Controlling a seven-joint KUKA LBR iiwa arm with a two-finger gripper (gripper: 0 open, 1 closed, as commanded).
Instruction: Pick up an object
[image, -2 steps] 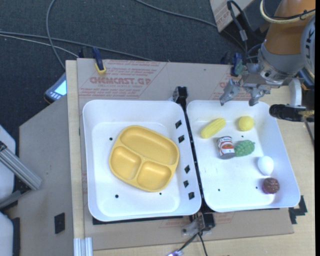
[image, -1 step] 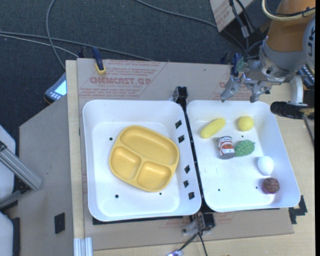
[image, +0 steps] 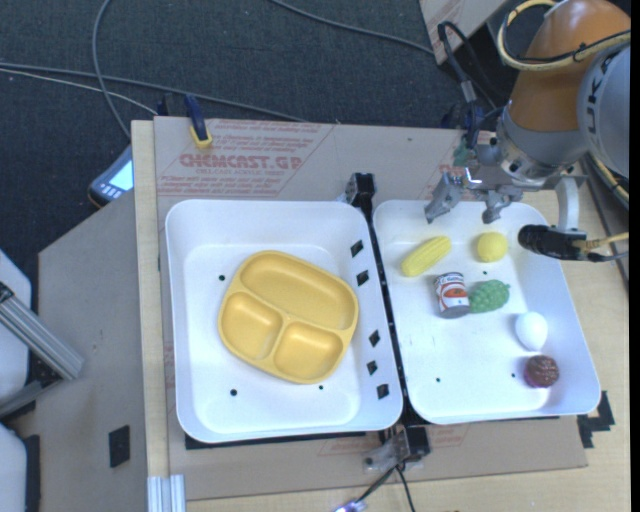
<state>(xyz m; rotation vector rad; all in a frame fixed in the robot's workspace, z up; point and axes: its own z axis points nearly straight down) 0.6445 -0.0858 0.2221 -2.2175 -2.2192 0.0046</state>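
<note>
Gripper (image: 466, 207) is hovering with jaws spread and empty above the right bin (image: 570, 385), likely lining up on the corn (image: 426, 255) or lemon (image: 490, 247) clustered just below.

Two bins (image: 185, 300) (image: 570, 330), one yellow tray (image: 288, 316), plus one each: corn (image: 426, 255), lemon (image: 490, 247), can (image: 451, 295), grapes (image: 490, 296), egg (image: 530, 329), brown ball (image: 542, 371).

arm body (image: 610, 75): grey casing, rounded, smooth
band (image: 565, 50): broad orange dome-shaped section above the wrist, glossy, with light reflections
wrist (image: 540, 140): grey ring below the orange band, narrowing to a metal flange
gripper (image: 466, 209): two slim metallic grey fingers on a small silver block with dark fittings
cables (image: 470, 85): black leads running along the arm's side to the gripper block; a pale yellowish loop curves over the orange section
markings: dark lettering on the grey casing, too cropped to read
</note>
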